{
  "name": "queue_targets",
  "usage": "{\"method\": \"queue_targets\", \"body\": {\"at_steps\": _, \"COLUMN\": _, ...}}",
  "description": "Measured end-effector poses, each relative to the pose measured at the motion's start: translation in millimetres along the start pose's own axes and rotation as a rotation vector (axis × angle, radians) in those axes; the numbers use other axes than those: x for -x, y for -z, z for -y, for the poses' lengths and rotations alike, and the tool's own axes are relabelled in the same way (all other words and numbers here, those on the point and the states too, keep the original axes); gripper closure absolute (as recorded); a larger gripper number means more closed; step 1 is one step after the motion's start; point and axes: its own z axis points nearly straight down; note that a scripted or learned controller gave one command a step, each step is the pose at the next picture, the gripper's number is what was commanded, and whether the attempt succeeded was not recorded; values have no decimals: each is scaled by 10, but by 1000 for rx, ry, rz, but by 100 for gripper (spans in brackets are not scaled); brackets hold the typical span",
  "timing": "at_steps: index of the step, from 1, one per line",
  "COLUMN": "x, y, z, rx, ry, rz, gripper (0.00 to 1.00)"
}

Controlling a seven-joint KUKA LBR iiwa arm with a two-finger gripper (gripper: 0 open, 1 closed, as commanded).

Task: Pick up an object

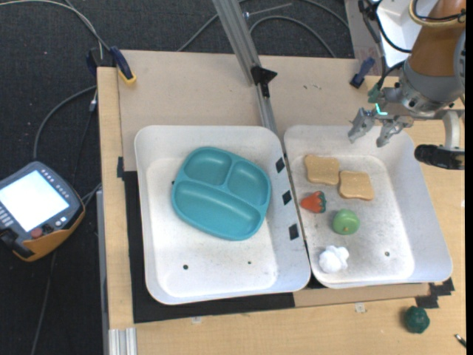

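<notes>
My pincer (pixel 377 132) hangs spread wide and empty at the right bin's (pixel 429 231) upper edge. I'd take the nearer toast slice (pixel 322 169) just below: light, stiff, gripped across its edges.

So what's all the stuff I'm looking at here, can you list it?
bins: 2, white, side by side on the bench
plate: 1, teal, three compartments, in the left bin
toast: 2, tan, side by side at the back of the right bin
strawberry: 1, red with green, right bin, in front of the toast
apple: 1, green, right bin, middle
white lump: 1, right bin, front
green ball: 1, dark green, on the bench in front of the right bin
tablet: 1, orange and grey, on the floor at left
clamps: 2, blue, bench's back edge
gripper: 1, grey, fingers apart, above the right bin's back rim, holding nothing
</notes>
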Motion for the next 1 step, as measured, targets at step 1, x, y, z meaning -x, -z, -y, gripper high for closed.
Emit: {"method": "queue_targets", "body": {"at_steps": 1, "x": -1, "y": 14, "z": -8, "rx": 3, "ry": 1, "rz": 0, "gripper": 0}}
